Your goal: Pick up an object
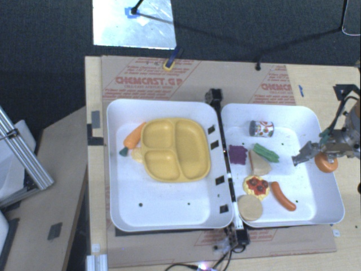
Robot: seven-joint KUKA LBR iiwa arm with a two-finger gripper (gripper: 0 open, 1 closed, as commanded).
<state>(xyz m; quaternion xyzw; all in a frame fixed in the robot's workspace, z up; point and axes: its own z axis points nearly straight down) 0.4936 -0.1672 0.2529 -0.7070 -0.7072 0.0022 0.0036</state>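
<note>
My gripper (299, 156) hangs over the right side of the right bin (324, 208), pointing left toward the toys. Nearest to it, on the left, are a green pod (265, 152) and a tan bread slice (259, 164). A small can (262, 129) lies at the back of the bin. A purple piece (238, 154) is near the left wall. In front lie a pizza slice (256, 186), a red sausage (282, 196) and a round tan cookie (250, 207). Nothing shows at the gripper tip.
The left bin (163, 216) holds a yellow divided plate (172, 149), with an orange carrot (133, 135) against its left rim. A black divider with clips (223, 162) runs between the bins. An orange part (326, 162) sits behind the gripper at the right bin's wall.
</note>
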